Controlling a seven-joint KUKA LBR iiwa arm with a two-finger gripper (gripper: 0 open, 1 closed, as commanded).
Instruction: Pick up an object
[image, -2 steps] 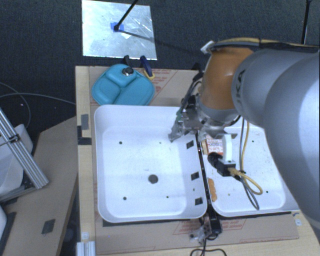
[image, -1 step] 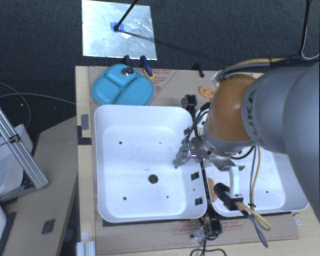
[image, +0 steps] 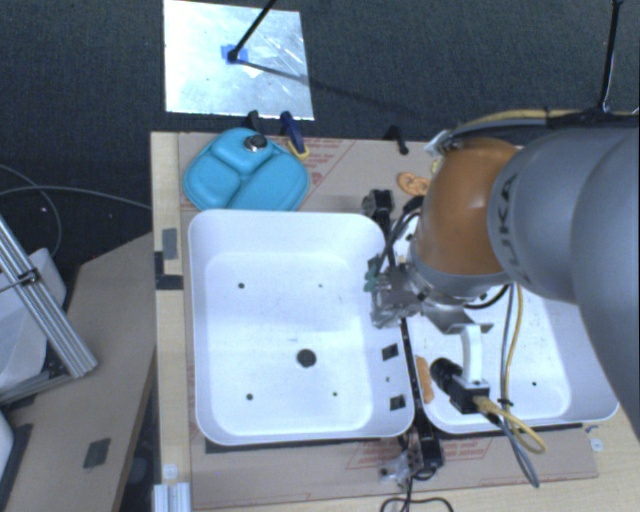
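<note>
A small dark round disc (image: 306, 357) lies on the floor of the left white bin (image: 215, 300), near its middle. A thin orange piece (image: 423, 380) lies at the left edge of the right bin (image: 560, 400), beside the divider. My gripper (image: 386, 297) hangs low over the rim where the two bins meet, at the left bin's right wall. It is well right of the disc and above the orange piece. The grey arm with its orange band (image: 470, 210) covers most of the right bin.
A blue moulded lid (image: 245, 172) rests on the bench behind the left bin. A shiny foil sheet (image: 238, 58) lies further back. A small orange item (image: 411, 183) sits on the bench behind the bins. An aluminium frame (image: 45, 320) stands at far left.
</note>
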